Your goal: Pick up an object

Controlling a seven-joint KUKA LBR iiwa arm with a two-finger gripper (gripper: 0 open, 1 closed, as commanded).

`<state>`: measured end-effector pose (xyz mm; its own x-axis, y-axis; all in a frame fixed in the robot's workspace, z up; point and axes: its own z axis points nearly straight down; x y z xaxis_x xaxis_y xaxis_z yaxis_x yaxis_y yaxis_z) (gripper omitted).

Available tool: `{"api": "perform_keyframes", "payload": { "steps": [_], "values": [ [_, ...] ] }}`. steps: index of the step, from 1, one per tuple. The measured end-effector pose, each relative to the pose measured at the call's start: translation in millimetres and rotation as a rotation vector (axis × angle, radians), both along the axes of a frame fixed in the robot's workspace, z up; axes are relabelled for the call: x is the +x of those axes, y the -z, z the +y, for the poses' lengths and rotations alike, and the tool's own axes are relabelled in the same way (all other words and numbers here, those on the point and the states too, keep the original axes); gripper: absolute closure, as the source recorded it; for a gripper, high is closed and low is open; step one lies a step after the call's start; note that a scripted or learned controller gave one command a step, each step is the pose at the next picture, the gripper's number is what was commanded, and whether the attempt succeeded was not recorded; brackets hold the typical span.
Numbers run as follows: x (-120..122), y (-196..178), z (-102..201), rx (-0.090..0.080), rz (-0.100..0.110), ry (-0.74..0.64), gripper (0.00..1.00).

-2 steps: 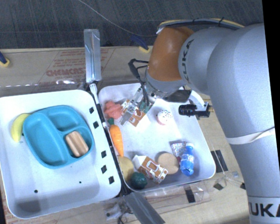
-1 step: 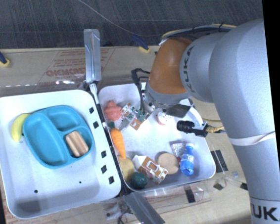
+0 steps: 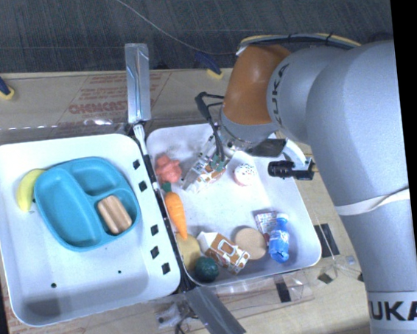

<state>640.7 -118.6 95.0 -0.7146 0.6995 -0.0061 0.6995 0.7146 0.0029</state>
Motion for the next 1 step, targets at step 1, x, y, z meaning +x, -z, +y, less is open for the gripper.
{"api": "perform_keyframes", "payload": {
  "steps": [1],
  "values": [
    [-16.3,0.9,18.5,-0.001,0.001,0.043,0.0]
  ]
}}
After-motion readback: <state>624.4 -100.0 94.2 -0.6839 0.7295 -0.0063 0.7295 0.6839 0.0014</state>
